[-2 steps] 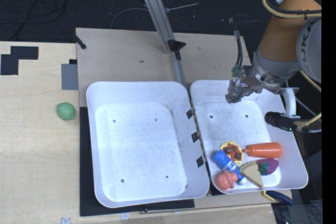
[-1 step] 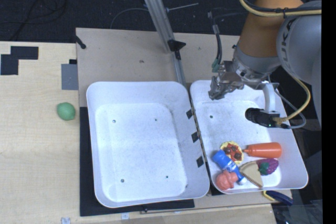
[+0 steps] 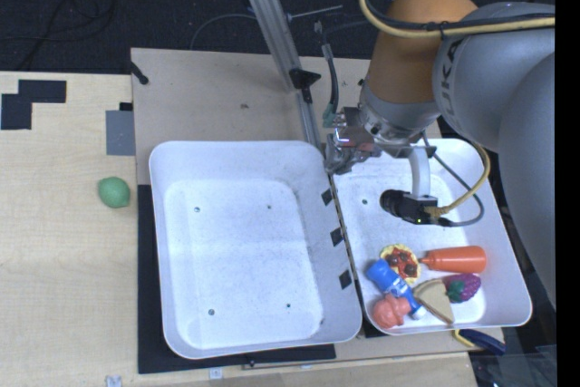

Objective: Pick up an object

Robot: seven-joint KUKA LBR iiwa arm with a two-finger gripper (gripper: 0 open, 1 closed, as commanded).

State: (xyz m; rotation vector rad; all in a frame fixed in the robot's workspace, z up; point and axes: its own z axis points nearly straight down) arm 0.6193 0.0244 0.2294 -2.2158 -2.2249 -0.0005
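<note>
The grey arm (image 3: 494, 77), smooth and rounded under its glossy orange band, is bending down from the right. It is poising the metal pincer (image 3: 341, 153) over the far end of the wall where the two bins are meeting. I cannot tell whether the pincer is spread or pressed together.

Well apart from it, in the near end of the right bin (image 3: 518, 299), the toys are lying bunched: a tapered orange piece (image 3: 453, 260), a knobbly purple lump (image 3: 465, 287), a tan wedge (image 3: 436, 303), a blue figure (image 3: 390, 278), a salmon-pink blob (image 3: 391, 312) and a yellow-and-red disc (image 3: 401, 259).

Far to the pincer's other side, past the speckled left bin (image 3: 236, 240), a matte green ball (image 3: 114, 192) is sitting on the pale wooden bench (image 3: 54, 285).
</note>
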